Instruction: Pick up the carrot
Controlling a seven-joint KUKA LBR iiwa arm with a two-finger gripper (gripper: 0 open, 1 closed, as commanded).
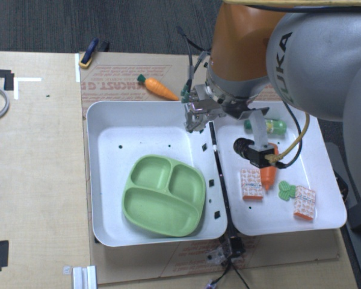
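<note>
a: where does the carrot (pixel 268 174) lie?
b: in the right bin (pixel 325 218), orange body with green top (pixel 285 189) nearby, just beside a small white-and-orange carton (pixel 251 183).
a: and the gripper (pixel 195 124)?
b: at the seam between the bins, up near their far rim, well apart from that carrot; its spread cannot be made out. a second carrot (pixel 158 87) lies on the cardboard (pixel 120 77) beyond the left bin (pixel 108 131), near the gripper. a green divided plate (pixel 164 195) sits in the left bin.

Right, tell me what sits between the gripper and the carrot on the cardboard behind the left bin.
Nothing visible does. The gripper hangs over the back rim where the two bins meet. The carrot lies just beyond the left bin, toward the view's left, on open cardboard.
</note>
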